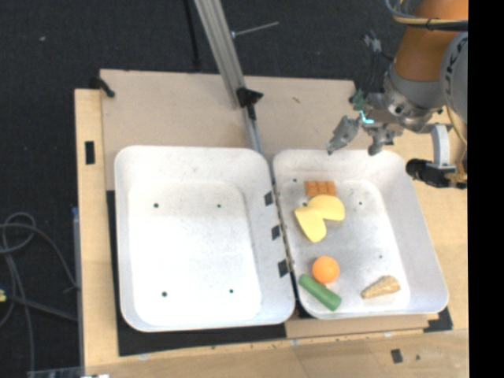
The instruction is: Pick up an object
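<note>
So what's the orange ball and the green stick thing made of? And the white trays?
The orange ball looks like smooth plastic, maybe toy fruit: even colour with a soft shine. The green stick also seems plastic or rubbery, with one flat matte colour. The white trays, left and right, look like thin moulded plastic with rounded rims and a speckled, scuffed surface. I can't be sure from here.

We are looking down on a pale wooden tabletop that is carrying a tan board across its far half. Two shallow white bins are sitting side by side on it, their inner rims touching: the left bin and the right bin. A dark mat is showing under their near edges. A slanted aluminium rail is rising from the board just behind the bins.
</note>
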### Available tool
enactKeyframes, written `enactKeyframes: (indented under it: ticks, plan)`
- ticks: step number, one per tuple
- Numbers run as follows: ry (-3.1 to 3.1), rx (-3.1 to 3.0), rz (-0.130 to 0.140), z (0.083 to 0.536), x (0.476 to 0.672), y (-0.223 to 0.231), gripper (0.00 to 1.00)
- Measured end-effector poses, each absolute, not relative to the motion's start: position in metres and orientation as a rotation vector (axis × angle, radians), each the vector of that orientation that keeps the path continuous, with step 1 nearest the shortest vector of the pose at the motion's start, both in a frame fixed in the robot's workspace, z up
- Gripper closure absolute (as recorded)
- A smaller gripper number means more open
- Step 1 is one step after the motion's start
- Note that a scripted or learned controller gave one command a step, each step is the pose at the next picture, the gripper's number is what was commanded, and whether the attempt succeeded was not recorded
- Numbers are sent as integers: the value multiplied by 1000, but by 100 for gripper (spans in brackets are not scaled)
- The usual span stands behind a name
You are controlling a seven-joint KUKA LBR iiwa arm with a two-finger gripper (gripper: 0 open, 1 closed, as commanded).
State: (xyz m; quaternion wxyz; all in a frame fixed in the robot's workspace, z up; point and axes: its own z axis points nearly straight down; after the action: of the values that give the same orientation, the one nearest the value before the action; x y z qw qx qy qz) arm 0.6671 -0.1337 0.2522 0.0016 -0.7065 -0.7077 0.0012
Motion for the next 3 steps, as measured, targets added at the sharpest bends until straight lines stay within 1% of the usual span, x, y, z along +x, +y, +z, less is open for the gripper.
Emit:
enactKeyframes:
  ticks: [1,2,3]
  plan:
    - [-2227,-2219,2,256,668,-134,0]
    - [-2222,-2221,5,214,665,-134,0]
    - [-2219,-2223,7,167,661,-144,0]
